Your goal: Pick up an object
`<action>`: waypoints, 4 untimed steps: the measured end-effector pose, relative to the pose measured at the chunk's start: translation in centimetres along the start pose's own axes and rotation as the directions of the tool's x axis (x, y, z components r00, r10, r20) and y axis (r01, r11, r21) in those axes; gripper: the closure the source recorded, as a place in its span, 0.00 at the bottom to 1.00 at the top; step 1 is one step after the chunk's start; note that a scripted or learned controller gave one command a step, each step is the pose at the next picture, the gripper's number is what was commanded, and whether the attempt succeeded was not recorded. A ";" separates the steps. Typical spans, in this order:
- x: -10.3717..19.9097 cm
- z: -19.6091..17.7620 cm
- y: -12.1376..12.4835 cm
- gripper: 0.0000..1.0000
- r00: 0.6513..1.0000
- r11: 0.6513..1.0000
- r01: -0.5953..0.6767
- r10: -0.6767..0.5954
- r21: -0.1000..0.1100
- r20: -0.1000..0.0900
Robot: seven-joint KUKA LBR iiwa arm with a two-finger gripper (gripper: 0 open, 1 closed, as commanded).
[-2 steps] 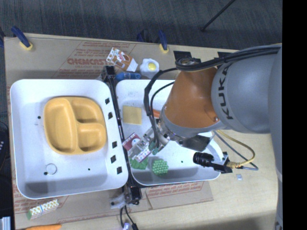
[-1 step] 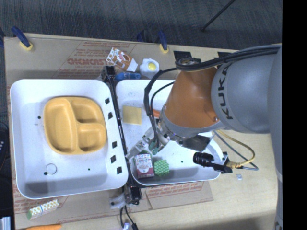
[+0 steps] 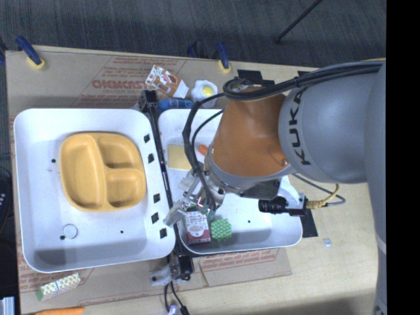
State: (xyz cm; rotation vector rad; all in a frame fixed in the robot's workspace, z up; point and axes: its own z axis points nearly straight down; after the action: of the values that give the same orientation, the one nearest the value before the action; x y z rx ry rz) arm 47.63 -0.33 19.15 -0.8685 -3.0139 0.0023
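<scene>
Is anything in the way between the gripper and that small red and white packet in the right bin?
Nothing visible does. The gripper hangs directly over the small packet at the right bin's near-left corner. A green block lies beside the packet, on its right, not between them.

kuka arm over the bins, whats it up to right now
The KUKA arm reaches from the right and hangs low over the right bin. Its gripper is down at the near left corner of that bin, right above a small red-and-white packet with a green block beside it. Whether it has hold of anything can't be made out. The left bin holds a yellow divided tray, untouched.
</scene>
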 end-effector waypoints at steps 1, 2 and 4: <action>-0.5 0.0 -0.7 0.00 0.859 0.859 0.513 -0.513 0.000 0.001; -0.7 0.0 -1.1 0.00 0.707 0.707 0.708 -0.708 0.002 0.005; -11.0 8.3 -3.6 0.00 0.634 0.634 0.773 -0.773 0.001 0.005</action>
State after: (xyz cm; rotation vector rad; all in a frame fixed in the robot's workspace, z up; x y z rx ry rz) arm 54.95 -9.26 10.84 0.5048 -3.1011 -0.0004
